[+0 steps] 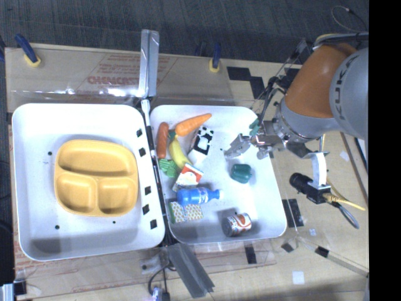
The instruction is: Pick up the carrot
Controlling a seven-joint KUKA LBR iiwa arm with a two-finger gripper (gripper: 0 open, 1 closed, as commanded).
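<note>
The orange carrot (192,124) lies at the back of the right bin (266,196), its tip pointing to the upper right, next to a black-and-white card (202,141). My gripper (241,146) hangs over the right side of that bin, to the right of the carrot and apart from it, just above a dark green round object (240,172). Nothing shows between its fingers.
Along the right bin's left side lie a red sausage (163,139), a banana (177,153), a green piece (166,166), a red-white carton (188,177), a blue bottle (195,196) and a can (237,223). The left bin (31,187) holds a yellow divided tray (96,176).
</note>
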